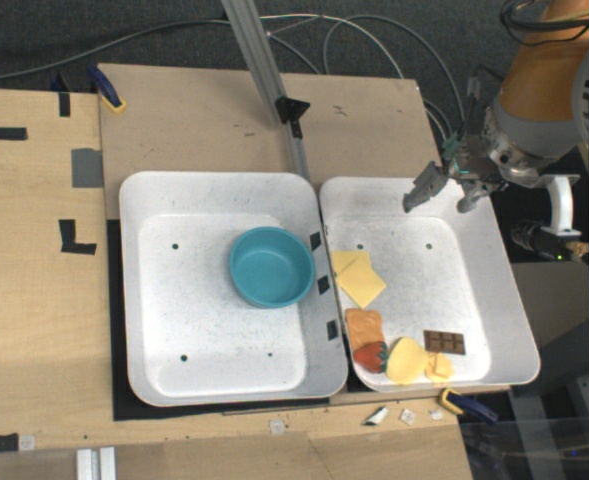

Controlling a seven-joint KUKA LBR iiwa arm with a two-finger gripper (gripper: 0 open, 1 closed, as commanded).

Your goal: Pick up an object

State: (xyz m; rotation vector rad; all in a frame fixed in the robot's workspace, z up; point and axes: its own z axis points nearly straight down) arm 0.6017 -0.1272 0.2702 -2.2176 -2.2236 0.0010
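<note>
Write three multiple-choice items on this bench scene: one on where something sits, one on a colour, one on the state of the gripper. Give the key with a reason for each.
1. Where is the bowl?
A. In the left bin
B. In the right bin
C. On the bench outside both bins

2. What colour is the bowl?
A. Red
B. Blue
C. White

3. How does the gripper stand?
A. Shut on the bowl
B. Shut on the brown block
C. Open, with nothing between its fingers

Key:
1 A: the bowl rests on the floor of the left bin, while the small food items lie in the right bin.
2 B: its rim and inside are blue against the white bin.
3 C: the two fingers are spread apart over the far end of the right bin, with nothing between them.
</note>
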